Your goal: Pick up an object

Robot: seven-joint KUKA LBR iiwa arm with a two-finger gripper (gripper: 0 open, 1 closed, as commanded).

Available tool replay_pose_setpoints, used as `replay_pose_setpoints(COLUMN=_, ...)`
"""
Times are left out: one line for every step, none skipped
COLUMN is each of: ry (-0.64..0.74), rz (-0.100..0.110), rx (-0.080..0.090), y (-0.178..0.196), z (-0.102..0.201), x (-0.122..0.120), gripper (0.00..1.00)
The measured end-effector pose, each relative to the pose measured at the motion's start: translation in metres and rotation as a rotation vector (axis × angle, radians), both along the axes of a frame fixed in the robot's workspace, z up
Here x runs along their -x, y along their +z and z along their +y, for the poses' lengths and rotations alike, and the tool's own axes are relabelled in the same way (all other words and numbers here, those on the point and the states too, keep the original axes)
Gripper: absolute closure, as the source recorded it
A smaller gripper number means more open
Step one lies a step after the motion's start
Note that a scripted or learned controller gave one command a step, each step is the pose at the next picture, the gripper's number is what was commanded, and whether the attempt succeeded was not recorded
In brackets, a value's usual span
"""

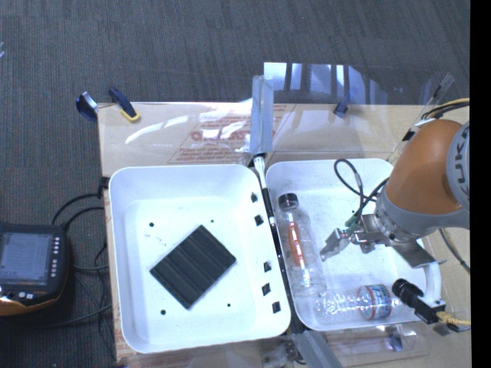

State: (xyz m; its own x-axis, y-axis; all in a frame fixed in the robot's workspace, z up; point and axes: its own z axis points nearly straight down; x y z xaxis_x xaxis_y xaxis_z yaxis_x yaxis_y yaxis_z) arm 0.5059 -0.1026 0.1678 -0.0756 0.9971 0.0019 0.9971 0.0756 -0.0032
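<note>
Two clear plastic bottles lie in the right bin (307,171). One bottle (296,244) with a black cap and an orange label runs along the bin's left side. The other bottle (357,301) lies across the bin's front edge, with a red and white label. A black ribbed square pad (192,266) rests flat in the left bin (123,205). My gripper (336,243) hangs over the middle of the right bin, just right of the upright-lying bottle and above the front one, with nothing seen between its fingers.
A clear plastic screen (261,125) stands behind the bins. A blue and yellow clamp (115,104) sits at the bench's back left corner. A handheld control pendant (27,263) lies on the floor at left. A black cable (349,176) loops over the right bin.
</note>
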Motion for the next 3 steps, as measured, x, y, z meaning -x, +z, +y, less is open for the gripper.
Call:
replay_pose_setpoints(ry=-0.012, rz=0.001, rx=0.0, y=-0.042, z=-0.022, x=-0.061, gripper=0.0)
replay_pose_setpoints(ry=-0.085, rz=-0.031, rx=0.031, y=-0.073, z=-0.005, x=0.006, gripper=0.0)
replay_pose_setpoints(ry=-0.101, rz=-0.011, rx=0.014, y=-0.032, z=0.0, x=-0.003, gripper=0.0)
